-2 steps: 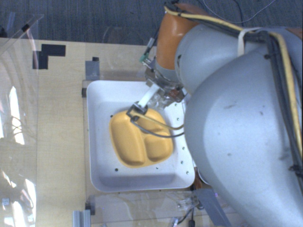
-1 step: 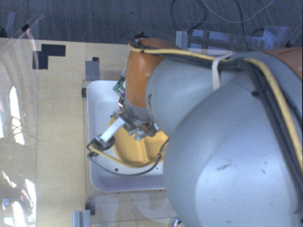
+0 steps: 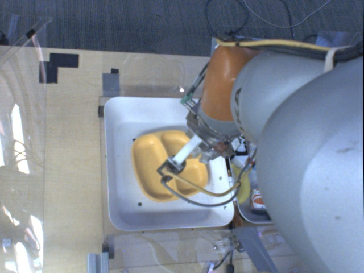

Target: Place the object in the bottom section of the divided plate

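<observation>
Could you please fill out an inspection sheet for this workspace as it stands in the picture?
Surface: pale wooden bench with black tape marks, bearing two white bins.
Job's things: yellow divided plate lies flat in the left bin; the object to be placed cannot be picked out.
Clutter: right bin, mostly under the arm, holds a yellowish item and a red-and-white item, both too hidden to name.
Grippers: hand is over the plate's right part; whether it touches cannot be told.
Cables: black cables loop on the floor beyond the bench.
Surroundings: grey carpet; clear panel at the bench's left.
</observation>
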